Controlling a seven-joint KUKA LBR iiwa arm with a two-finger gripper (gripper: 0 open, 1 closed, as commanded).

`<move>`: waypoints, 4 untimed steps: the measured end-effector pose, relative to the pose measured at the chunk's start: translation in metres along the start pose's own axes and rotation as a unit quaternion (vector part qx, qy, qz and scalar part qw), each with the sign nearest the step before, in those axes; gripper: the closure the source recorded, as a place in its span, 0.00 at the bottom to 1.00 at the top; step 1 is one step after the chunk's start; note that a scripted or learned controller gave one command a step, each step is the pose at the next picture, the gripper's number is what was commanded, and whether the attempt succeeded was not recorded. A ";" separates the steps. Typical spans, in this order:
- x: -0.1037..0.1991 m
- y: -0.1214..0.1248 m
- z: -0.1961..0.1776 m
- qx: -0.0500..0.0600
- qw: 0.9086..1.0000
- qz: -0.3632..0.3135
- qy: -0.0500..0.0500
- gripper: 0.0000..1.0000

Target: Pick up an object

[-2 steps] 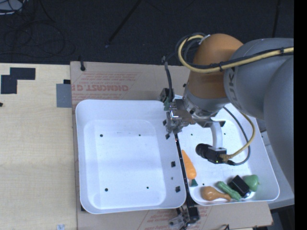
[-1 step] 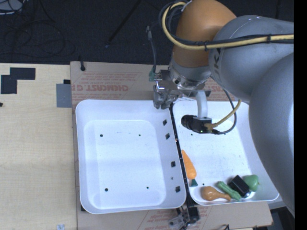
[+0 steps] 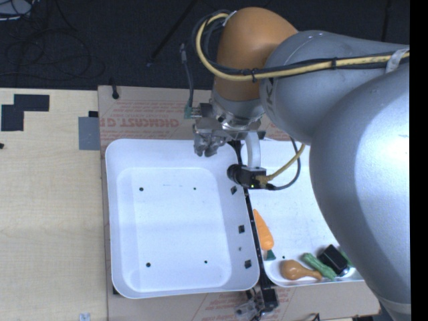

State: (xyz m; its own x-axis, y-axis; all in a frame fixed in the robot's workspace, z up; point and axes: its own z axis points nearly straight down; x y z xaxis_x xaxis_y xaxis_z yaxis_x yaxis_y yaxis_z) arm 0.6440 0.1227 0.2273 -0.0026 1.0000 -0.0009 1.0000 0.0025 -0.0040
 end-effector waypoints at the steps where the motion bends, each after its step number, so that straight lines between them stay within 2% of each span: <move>1: 0.065 0.000 -0.008 -0.001 1.000 -0.001 0.001 1.00; 4: 0.063 -0.001 -0.036 0.002 1.000 -0.007 -0.002 1.00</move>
State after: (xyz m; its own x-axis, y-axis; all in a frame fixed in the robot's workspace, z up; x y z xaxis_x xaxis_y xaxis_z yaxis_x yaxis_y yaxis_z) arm 0.6431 0.1862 0.2634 -0.0174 0.9998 -0.0057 0.9998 0.0174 -0.0083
